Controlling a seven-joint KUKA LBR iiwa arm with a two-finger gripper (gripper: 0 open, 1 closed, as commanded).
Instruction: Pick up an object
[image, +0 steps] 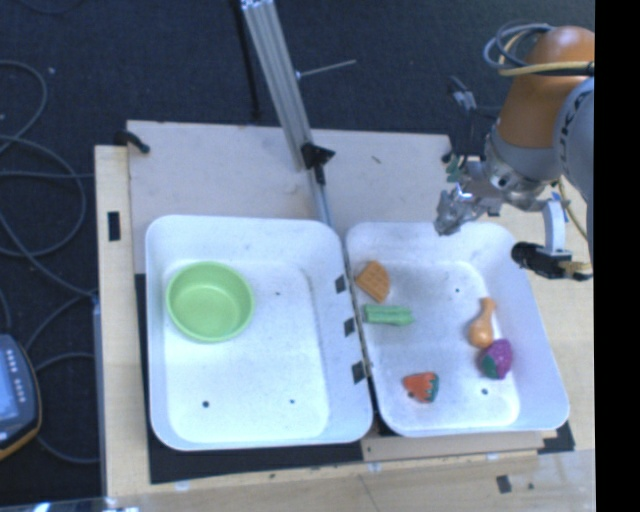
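My gripper (452, 215) hangs over the far rim of the right bin (440, 238), above and away from the toys, with nothing seen between its tips. In that bin lie an orange wedge (373, 281), a green block (387, 316), a red and green strawberry (421, 386), an orange pear-shaped piece (482, 323) and a purple piece (496, 358). A green bowl (208, 300) sits in the left bin (290, 400).
A slanted metal pole (285, 95) rises from the bench behind the bins, ending at a black clamp (318, 157). A black fitting (540, 260) sticks out by the right bin's far right edge. Cables lie on the dark floor at left.
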